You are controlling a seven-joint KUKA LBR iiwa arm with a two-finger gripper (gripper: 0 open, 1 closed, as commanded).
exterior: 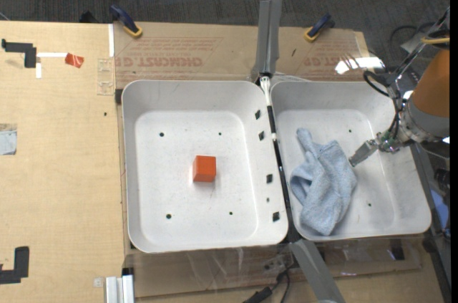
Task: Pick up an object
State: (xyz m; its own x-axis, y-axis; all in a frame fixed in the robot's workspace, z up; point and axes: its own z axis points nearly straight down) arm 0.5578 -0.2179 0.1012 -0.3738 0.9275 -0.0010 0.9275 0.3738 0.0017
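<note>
An orange-red cube (205, 169) sits near the middle of the left bin (143, 223). A crumpled light-blue cloth (323, 183) lies in the left half of the right bin (401, 219). My gripper (361, 153) reaches in from the right, low over the right bin, its tip just right of the cloth's upper edge. Nothing shows between its fingers. The orange band of the arm (434, 88) is at the right edge.
A grey divider post (268, 36) stands between the bins at the back. Cardboard (193, 54) with two clamps (126, 20) lies behind them. A wooden bench surface (50, 151) spreads to the left. Cables (390, 79) hang by the arm.
</note>
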